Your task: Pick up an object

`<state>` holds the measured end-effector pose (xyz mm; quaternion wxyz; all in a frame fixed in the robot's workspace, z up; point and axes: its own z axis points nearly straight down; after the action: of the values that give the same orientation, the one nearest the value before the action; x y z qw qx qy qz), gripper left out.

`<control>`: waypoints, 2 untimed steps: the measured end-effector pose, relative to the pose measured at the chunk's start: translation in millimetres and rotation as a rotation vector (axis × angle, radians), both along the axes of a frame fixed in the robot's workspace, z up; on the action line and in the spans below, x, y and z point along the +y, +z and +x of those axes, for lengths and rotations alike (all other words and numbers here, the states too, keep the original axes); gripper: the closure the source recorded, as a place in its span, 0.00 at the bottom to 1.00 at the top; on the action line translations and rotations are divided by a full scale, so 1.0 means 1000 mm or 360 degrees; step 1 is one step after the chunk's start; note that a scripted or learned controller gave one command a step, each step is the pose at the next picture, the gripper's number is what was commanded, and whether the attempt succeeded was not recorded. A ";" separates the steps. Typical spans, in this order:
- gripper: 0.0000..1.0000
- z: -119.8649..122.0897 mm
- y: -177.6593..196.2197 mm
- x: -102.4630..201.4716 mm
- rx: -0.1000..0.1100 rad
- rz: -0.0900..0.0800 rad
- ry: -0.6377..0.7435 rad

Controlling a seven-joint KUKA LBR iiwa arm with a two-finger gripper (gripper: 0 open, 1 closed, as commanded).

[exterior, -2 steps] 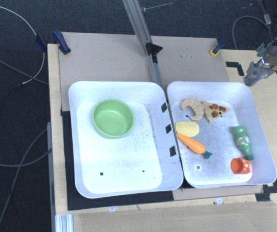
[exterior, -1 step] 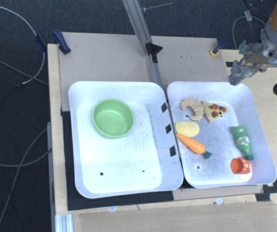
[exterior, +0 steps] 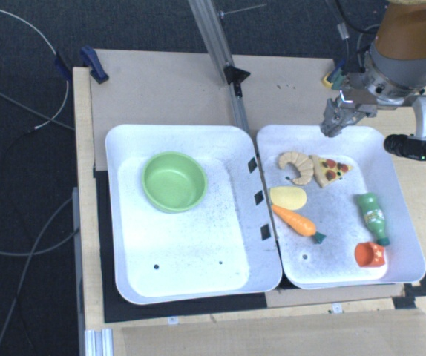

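The right bin [exterior: 391, 199] holds a tan croissant [exterior: 296, 166], a pizza slice [exterior: 329, 170], a pale yellow lemon-like piece [exterior: 288, 197], an orange carrot [exterior: 296, 220], a green bottle [exterior: 372, 216] and a small red-orange cup [exterior: 369, 254]. My gripper [exterior: 335, 124] hangs over the far edge of the right bin, above and behind the pizza slice, with nothing visibly between its fingers. Whether the fingers stand apart is too small to make out.
A green bowl [exterior: 174, 181] sits in the left bin [exterior: 213, 265]. A slanted metal post [exterior: 217, 39] rises behind the gap between the bins. The bench edge runs close along the front.
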<state>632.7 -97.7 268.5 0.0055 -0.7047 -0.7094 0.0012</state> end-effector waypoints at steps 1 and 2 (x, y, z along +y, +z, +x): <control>1.00 0.005 -0.014 0.057 0.0002 -0.0001 -0.0001; 1.00 -0.003 -0.026 0.107 0.0004 -0.0002 -0.0002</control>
<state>630.0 8.9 242.2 0.0061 -0.7052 -0.7090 0.0025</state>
